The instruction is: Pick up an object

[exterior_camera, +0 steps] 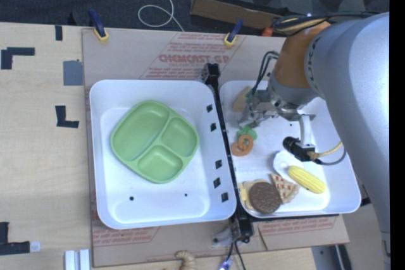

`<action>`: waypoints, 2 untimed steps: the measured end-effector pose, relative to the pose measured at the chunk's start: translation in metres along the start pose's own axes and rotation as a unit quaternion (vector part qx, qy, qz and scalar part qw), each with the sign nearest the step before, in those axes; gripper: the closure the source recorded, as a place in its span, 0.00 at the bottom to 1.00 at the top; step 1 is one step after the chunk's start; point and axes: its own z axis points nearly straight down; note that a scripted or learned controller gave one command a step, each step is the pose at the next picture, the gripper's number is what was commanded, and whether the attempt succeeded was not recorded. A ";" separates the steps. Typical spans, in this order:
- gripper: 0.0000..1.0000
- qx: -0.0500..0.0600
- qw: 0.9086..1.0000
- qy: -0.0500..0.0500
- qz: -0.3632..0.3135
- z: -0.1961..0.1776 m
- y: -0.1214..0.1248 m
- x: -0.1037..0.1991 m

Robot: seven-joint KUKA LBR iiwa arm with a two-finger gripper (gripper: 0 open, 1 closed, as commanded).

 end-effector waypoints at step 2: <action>0.00 -0.006 1.000 0.000 -0.002 -0.446 0.047 0.123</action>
